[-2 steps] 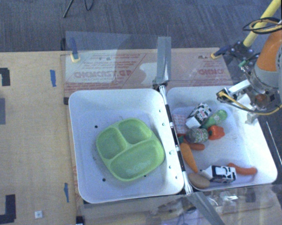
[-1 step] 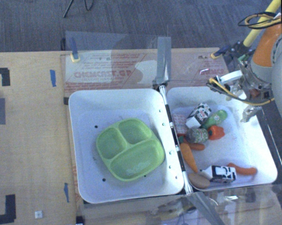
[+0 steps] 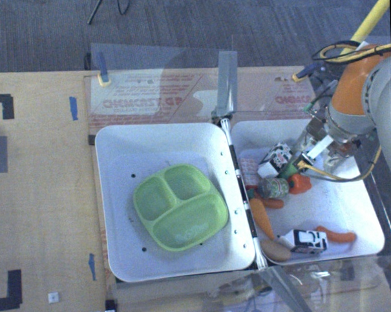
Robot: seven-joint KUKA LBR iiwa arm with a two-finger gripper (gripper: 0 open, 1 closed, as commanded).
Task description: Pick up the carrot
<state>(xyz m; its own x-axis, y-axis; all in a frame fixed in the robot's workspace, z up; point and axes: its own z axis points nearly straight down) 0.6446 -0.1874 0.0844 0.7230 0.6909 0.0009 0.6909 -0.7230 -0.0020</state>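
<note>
Several orange pieces lie in the right bin. A long orange carrot lies along the bin's left wall, pointing toward the front. A short orange piece with a green top sits mid-bin. My gripper reaches down from the right and hovers right at that green top, touching or nearly touching it. Another curved orange piece lies at the front right. I cannot make out whether anything is held.
A black-and-white toy and a grey-brown lump crowd beside the gripper. A second black-and-white toy and a tan piece lie at the front. The left bin holds a green divided plate.
</note>
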